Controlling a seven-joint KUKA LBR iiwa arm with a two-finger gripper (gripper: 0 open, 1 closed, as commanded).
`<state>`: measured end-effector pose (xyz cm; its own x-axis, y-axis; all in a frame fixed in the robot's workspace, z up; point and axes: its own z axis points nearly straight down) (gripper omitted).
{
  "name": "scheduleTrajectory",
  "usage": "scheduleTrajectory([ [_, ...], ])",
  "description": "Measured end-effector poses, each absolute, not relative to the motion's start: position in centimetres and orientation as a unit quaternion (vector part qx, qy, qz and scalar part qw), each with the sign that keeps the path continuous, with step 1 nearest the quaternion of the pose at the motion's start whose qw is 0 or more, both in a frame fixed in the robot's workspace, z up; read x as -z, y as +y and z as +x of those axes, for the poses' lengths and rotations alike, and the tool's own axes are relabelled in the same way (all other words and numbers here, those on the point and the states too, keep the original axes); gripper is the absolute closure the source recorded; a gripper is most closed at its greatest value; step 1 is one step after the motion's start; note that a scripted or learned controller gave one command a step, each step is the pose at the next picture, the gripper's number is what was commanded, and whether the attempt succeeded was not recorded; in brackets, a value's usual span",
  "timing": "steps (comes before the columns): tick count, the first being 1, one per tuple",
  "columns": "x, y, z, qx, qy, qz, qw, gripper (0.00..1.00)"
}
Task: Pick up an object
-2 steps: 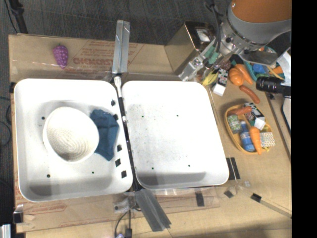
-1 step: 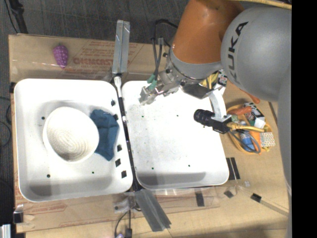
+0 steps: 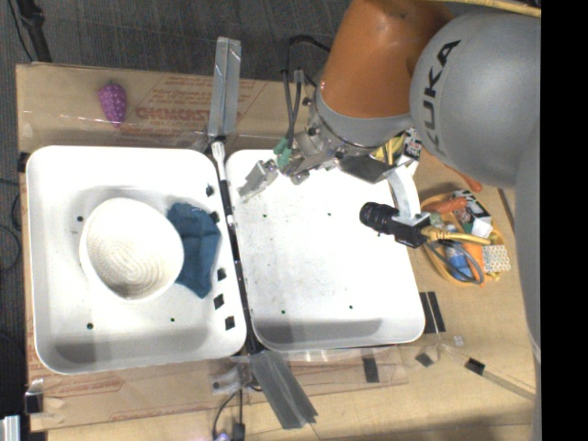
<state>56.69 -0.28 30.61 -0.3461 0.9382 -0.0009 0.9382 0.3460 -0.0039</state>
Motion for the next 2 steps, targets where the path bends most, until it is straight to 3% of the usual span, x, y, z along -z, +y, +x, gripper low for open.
scheduleTrajectory([
  [1,-10.3,11.9,53.7,0.0016,-0.820,-0.573,-0.004,0.00],
  [2,-11.5,10.5,54.2,-0.0024,-0.816,-0.578,-0.014,1.00],
])
